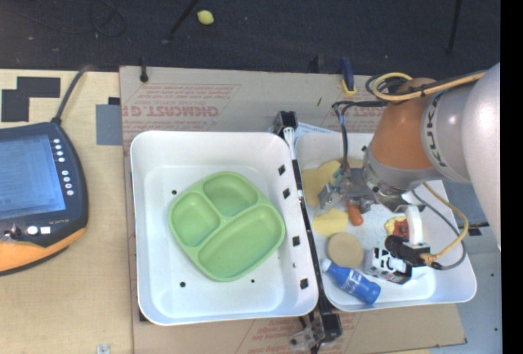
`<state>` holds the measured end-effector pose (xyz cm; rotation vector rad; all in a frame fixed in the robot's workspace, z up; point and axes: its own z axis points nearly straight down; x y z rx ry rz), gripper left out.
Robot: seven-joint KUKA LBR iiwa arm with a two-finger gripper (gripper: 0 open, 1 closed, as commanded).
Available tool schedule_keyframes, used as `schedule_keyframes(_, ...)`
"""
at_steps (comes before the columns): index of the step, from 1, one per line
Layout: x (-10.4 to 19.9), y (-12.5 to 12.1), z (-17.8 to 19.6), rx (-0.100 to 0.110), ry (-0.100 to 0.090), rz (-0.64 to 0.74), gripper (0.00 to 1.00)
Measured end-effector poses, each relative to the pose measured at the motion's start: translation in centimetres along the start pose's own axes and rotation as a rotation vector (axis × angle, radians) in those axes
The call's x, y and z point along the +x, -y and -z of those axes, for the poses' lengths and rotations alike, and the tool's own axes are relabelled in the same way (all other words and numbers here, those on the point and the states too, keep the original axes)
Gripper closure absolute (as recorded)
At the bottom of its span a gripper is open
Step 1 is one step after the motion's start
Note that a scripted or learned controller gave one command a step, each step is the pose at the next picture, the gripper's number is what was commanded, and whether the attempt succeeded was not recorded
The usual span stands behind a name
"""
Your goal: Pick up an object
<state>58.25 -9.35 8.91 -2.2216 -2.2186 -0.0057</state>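
Note:
My gripper hangs low over the right bin, below the orange band of the wrist. Directly under and beside it lie pale yellow pieces and another yellow piece. A small orange item sits just right of the gripper. A tan round disc lies nearer the front, with a blue bottle in front of it. A black-and-white object and a red and yellow item lie to the right.
The left bin holds a green divided plate. A dividing rail separates the two bins. A tablet rests at the far left of the bench. Cables loop over the right bin.

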Motion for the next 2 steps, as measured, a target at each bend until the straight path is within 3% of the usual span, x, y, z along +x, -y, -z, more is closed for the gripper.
schedule_keyframes(1,0.1,-0.2,0.9,0.001,-0.005,-0.002,1.00)
schedule_keyframes(2,5.2,3.2,10.1,0.003,0.001,0.006,1.00)
